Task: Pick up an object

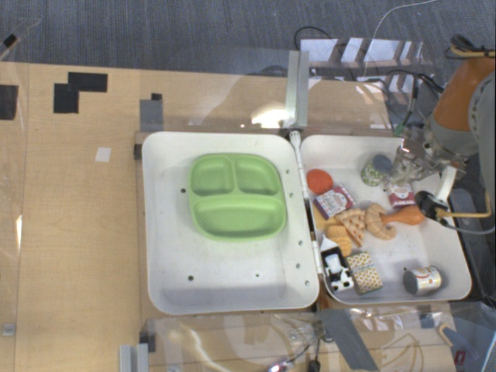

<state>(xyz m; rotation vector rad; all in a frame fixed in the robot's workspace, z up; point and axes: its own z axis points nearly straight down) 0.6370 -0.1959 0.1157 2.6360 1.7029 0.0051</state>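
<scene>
The gripper [404, 170] is seen low over the right bin [457, 281], near its far right side, just above a small red-and-white packet [401, 199]. It cannot be told how the gripper is set, and nothing is seen held in it. The toys are packed close: a grey-green ball [376, 170], a red ball [319, 180], a waffle [346, 228], an orange piece [391, 219]. Two things could be pinched at once, or one could be knocked away. A silver can [422, 280] could be rolled. The left bin [167, 289] holds a green tray [236, 195]. The wooden desk [70, 231] stands on grey carpet [155, 14].
</scene>
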